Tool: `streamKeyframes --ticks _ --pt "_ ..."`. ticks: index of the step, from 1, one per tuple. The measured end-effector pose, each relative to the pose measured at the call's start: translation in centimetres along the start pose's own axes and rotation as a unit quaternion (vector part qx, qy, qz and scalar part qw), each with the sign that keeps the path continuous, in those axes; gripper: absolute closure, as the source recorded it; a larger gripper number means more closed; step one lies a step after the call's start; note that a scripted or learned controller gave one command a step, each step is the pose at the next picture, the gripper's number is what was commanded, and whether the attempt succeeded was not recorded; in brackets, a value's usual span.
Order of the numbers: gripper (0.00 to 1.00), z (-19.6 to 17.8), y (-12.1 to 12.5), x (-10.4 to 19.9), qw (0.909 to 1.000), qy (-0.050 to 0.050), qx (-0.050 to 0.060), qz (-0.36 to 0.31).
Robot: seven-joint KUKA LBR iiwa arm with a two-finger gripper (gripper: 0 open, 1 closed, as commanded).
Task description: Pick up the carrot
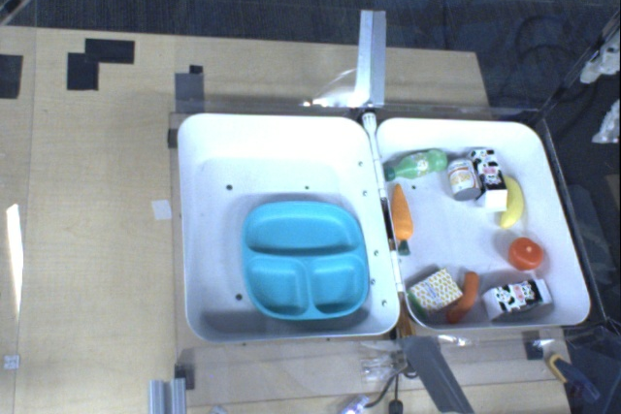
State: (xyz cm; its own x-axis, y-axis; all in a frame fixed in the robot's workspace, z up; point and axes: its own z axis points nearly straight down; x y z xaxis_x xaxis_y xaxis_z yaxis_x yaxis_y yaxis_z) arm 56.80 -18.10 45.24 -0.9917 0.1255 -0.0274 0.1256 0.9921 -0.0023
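along the near rim of the right bin (pixel 558 208) lie a small checkered packet (pixel 434 289), a reddish-brown sausage (pixel 465 297) slanting just beside it, and a black-and-white milk carton (pixel 516 297) on its side toward the near right corner. a little farther back on the right sits a round orange-red tomato (pixel 526 253), apart from the carton.

on the other side of the divider, the left bin (pixel 209 208) holds a blue sectioned tray (pixel 305 258), with one long compartment at its far side and two smaller ones at its near side; the tray rests toward the near half of that bin.

farther in, the carrot (pixel 400 212) lies lengthwise against the left wall of the right bin, right by the divider, with its thicker orange end nearer and its tip pointing away. nothing is touching it. to the right, a yellow banana (pixel 512 203) curves near the right side, just beside a second small black-and-white carton (pixel 489 172) and a little can (pixel 462 179).

at the far left corner of the right bin a green vegetable (pixel 417 164) lies across, just beyond the carrot's far tip.

whether the end effector is released or clenched cannot be told here.

beyond the bins the pale bench (pixel 87 208) ends at dark carpet.
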Motion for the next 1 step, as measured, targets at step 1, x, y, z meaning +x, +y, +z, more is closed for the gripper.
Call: streamKeyframes --ticks 1 --pt "1.00 -1.40 0.12 -0.20 1.0000 -0.007 0.000 -0.001"
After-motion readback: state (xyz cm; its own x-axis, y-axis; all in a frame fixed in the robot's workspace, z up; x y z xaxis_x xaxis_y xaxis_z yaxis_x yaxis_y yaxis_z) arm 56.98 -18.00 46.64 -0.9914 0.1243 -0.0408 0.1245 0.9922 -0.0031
